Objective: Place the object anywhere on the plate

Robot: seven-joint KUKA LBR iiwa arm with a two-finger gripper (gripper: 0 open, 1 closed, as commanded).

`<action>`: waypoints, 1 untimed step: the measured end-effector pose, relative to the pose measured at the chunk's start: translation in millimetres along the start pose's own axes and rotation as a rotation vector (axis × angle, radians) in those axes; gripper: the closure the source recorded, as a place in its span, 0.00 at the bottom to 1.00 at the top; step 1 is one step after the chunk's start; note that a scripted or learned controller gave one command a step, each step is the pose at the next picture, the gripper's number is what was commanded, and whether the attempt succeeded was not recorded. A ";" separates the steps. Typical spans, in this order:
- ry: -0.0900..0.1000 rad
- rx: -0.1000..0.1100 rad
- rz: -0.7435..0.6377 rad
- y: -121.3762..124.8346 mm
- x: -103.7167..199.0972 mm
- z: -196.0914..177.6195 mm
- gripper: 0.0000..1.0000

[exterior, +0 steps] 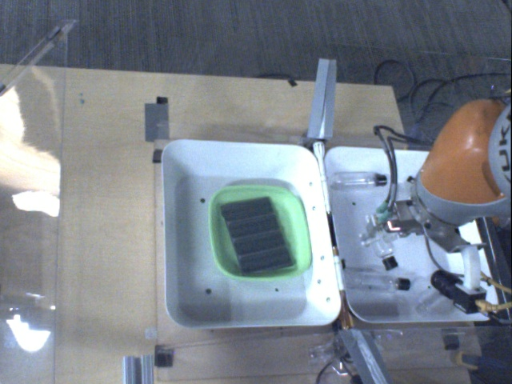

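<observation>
A dark grey ridged block lies flat on the green plate in the left bin, filling most of the plate's middle. My gripper is over the right bin, just past the wall between the bins. It hangs below the orange band of the arm, well apart from the block and the plate. Nothing shows in its grasp.
Two small black pieces lie on the right bin's floor near the gripper. A grey metal post stands behind the bins where they meet. Bare wooden bench stretches to the left.
</observation>
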State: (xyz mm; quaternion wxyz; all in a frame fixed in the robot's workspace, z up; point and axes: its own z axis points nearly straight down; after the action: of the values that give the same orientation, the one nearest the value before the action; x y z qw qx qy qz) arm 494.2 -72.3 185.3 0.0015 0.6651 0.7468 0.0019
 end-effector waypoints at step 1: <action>0.000 -0.003 -0.199 47.2 89.6 0.0 1.00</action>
State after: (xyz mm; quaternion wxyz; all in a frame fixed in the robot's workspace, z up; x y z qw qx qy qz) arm 530.7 22.2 185.6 0.0027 0.5877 0.8090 0.0026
